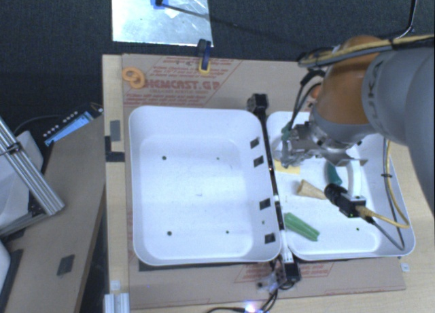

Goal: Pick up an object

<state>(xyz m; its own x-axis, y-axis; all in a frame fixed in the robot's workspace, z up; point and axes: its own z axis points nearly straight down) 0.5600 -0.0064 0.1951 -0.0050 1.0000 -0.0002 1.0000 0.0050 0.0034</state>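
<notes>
1. The gripper (291, 153) hung low over the right bin (380, 237), near its upper left corner; how its fingers stood could not be told, since metal blurred together there.
2. A yellow piece (291, 168) lay just under the gripper, partly hidden.
3. In the right bin, a tan cone (310, 189) lay mid-floor, a ribbed green stick (301, 227) nearer the front, and a teal piece (333, 172) was half covered by the arm.
4. The left bin (197, 182), smooth white plastic, sat touching the right bin on brown cardboard (183, 81).
</notes>
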